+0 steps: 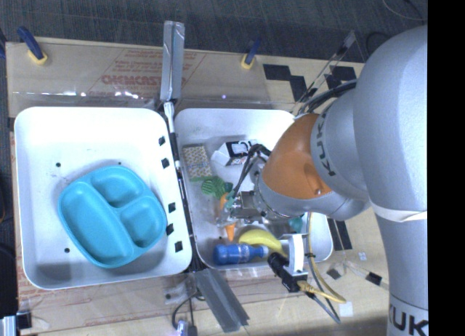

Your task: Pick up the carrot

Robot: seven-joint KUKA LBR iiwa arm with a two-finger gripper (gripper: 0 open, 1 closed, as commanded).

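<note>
The carrot (229,232) lies in the right bin (211,125). Its orange body shows just left of a banana, and green leaves (215,188) stick out above it. My gripper (236,209) is low in the bin, directly over the carrot's middle, and hides part of it. The orange wrist band and grey arm cover the bin's right half. From this angle I cannot make out whether the carrot is held.
A yellow banana (260,239) and a blue bottle (237,253) lie at the right bin's front edge. A waffle-patterned piece (196,158) and a white-and-black packet (236,150) sit towards the back. The left bin (43,131) holds a blue divided plate (112,214).
</note>
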